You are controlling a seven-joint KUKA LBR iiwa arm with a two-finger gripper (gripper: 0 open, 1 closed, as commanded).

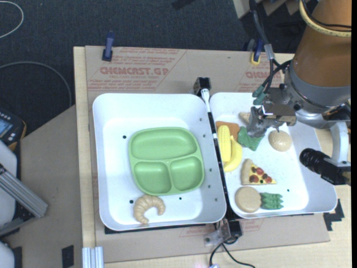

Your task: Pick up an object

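Tool (257, 128) low over the far-left part of the right white bin (295, 205), grey arm (323, 54) with orange band coming in from the far right. Tool tips sit at a dark green leafy plastic piece (251, 141); contact looks likely, but cannot tell how its grasp stands.

Just left of the tool: orange plastic slab (228, 127) and a yellow plastic corn cob (224, 141), with a yellow plastic banana (233, 156) touching the cob's near side. Just right: pale beige egg-shaped piece (280, 141). Small tan lump (244, 117) at the far side, partly hidden by the tool.

Nearer: plastic pizza slice (255, 175), then round tan bun-like disc (247, 199) beside a green broccoli-like piece (271, 201).

Left white bin (111, 121): light green divided plastic tray (166, 161) at centre, tan plastic croissant (148, 206) at its near edge.

Both bins rest on a cardboard sheet (134, 66) on the bench.
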